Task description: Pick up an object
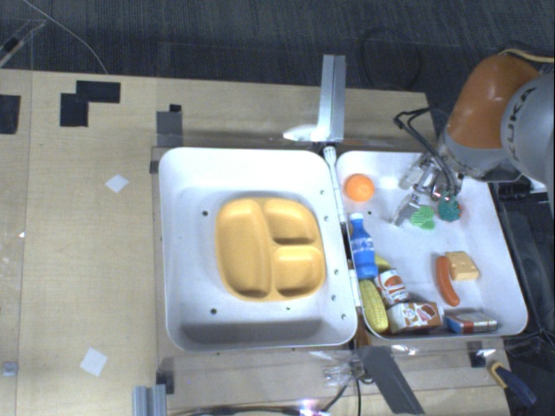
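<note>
1. A pale wood bench (78, 258) is backed by dark carpet (217, 16).
2. Two bins are seen: the left (173, 232) holds one yellow tray (269, 248).
3. The pincer (414, 199) is spread open beside one green toy (423, 219) in the right bin (507, 276).

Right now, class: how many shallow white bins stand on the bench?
2. The left bin holds a yellow divided tray. The right bin, touching it along one side, holds the small items, with the gripper over it.

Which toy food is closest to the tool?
The green toy, right beside the tool in the right bin. The orange ball and hot dog sit farther away.
</note>
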Action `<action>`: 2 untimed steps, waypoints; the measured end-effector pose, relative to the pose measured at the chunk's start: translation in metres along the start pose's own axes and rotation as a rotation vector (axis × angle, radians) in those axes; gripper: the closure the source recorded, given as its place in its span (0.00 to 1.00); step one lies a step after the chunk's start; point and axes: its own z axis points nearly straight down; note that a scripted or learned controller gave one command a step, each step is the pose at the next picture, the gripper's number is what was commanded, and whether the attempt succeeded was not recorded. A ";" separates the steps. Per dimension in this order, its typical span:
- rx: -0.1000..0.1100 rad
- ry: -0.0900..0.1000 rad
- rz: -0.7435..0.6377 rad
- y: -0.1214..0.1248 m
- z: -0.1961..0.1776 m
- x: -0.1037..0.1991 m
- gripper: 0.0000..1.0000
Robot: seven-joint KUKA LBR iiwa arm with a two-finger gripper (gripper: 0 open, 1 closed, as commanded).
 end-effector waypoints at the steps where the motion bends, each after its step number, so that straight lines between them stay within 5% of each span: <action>1: 0.000 -0.009 -0.256 -0.005 -0.054 0.088 0.00; 2: 0.002 -0.004 -0.510 -0.065 -0.010 0.114 0.00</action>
